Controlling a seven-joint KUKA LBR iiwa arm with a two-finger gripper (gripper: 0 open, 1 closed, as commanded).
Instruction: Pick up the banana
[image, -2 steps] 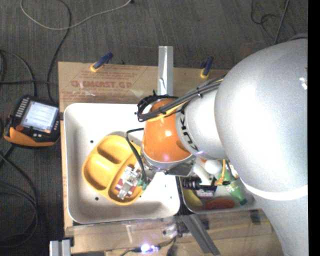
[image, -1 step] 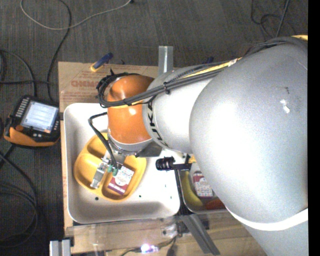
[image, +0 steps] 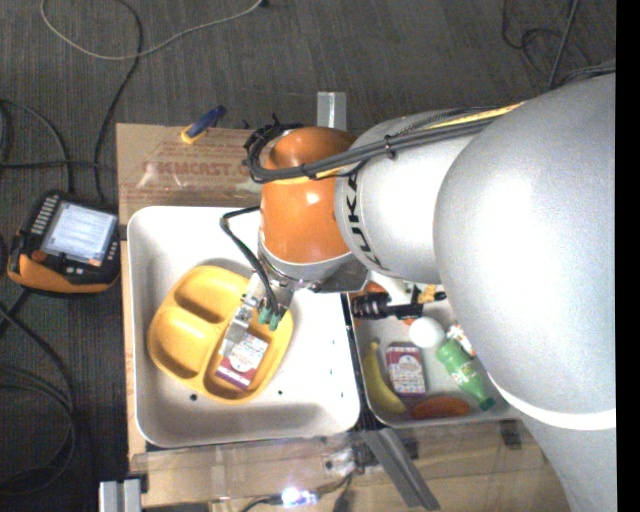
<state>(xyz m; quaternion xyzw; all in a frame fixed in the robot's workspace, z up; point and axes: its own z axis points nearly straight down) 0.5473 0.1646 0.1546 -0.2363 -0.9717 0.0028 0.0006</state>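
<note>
Banana (image: 381, 379) lying lengthwise along the left wall of the right bin (image: 366, 415), just beside a small red box (image: 405, 369). Gripper (image: 262, 312) poised over the yellow sectioned tray (image: 185, 320) in the left bin (image: 310, 400), apparently parted above a small packet (image: 245, 360), though hard to tell. Best to cross over, then close across the banana's middle, clear of wall and box.

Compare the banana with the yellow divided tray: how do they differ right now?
The banana lies in the right bin, at its left wall; the yellow tray sits in the left bin. The banana is slim and curved, the tray broad with compartments. The tray holds a small packet under the gripper; the banana holds nothing. Both are yellow.
</note>
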